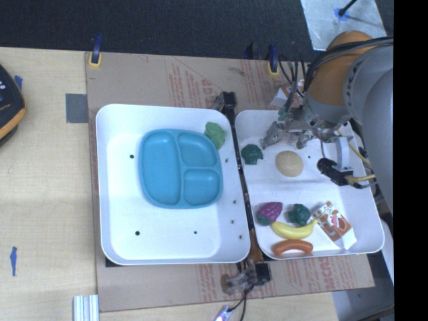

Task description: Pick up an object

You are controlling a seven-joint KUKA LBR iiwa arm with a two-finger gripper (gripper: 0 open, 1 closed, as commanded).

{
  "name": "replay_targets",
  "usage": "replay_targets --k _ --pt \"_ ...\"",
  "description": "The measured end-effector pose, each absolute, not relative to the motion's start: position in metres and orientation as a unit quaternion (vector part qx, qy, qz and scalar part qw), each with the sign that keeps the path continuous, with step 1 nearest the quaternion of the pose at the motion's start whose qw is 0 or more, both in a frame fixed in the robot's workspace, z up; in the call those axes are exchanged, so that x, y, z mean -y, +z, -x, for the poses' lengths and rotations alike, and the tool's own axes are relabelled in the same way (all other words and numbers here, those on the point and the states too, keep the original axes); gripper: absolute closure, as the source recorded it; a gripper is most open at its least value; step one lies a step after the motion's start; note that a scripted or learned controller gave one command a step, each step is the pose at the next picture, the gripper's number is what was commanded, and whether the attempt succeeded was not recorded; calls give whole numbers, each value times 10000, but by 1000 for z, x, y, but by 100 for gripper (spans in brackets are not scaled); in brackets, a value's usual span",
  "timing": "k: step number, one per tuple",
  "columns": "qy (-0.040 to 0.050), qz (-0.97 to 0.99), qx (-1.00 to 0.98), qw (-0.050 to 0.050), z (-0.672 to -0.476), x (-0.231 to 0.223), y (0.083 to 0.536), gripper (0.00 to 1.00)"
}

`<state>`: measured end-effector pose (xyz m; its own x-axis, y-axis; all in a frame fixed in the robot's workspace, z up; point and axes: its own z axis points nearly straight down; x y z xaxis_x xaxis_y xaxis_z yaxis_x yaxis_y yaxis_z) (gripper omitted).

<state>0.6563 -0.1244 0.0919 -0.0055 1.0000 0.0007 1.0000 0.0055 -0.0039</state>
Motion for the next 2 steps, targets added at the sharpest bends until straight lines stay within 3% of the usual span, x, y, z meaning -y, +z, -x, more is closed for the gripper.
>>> replay_targets --k 1,2 --pt "14 7060 7082 9 -613 167 99 0" --pt "-2 7052 7090 -13 -615 167 113 100"
